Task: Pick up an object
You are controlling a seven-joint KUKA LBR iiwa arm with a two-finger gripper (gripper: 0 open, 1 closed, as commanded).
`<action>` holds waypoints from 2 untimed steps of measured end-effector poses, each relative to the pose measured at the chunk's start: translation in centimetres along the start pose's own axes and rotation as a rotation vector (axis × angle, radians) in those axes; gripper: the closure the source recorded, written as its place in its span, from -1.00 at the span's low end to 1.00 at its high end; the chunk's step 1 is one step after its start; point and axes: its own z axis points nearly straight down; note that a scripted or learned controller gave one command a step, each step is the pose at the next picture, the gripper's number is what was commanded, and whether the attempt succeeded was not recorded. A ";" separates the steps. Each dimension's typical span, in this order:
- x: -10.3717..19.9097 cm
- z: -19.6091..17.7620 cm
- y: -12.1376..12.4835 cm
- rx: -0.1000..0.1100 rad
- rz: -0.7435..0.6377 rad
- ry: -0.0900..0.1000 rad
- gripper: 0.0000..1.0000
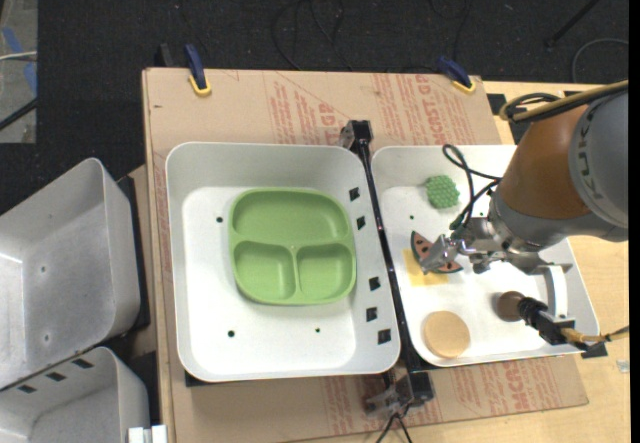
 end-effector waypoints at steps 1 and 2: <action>0.1 2.2 0.0 -0.002 0.000 -0.001 -1.00; 0.1 1.0 0.1 -0.006 0.002 -0.001 1.00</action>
